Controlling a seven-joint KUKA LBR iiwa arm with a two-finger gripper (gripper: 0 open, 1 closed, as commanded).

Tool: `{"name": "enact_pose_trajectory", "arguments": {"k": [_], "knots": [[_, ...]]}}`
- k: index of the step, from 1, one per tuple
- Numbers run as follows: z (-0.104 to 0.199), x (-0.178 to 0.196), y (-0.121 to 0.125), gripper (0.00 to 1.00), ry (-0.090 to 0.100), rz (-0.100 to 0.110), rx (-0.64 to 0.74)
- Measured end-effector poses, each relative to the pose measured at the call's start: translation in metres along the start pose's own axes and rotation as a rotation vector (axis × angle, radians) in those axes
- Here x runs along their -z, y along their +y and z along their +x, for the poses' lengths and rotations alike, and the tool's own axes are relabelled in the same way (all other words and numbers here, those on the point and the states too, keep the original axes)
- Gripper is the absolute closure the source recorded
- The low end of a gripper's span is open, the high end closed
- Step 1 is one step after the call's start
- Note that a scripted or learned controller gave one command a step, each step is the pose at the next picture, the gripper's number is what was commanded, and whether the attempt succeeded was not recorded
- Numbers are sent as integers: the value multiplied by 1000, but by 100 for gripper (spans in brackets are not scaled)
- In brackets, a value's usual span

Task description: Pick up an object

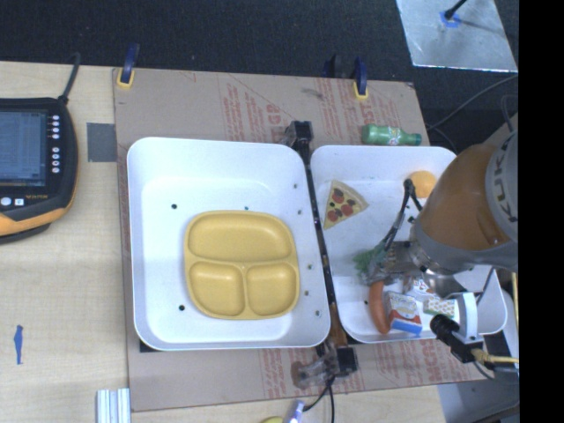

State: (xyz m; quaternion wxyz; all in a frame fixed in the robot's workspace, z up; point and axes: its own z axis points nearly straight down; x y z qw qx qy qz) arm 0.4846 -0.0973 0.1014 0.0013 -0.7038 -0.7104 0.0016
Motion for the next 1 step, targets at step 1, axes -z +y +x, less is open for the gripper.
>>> {"name": "enact_pose_trajectory", "arguments": {"k": [1], "knots": [[63,91,34,100,2,-2,-5]]}}
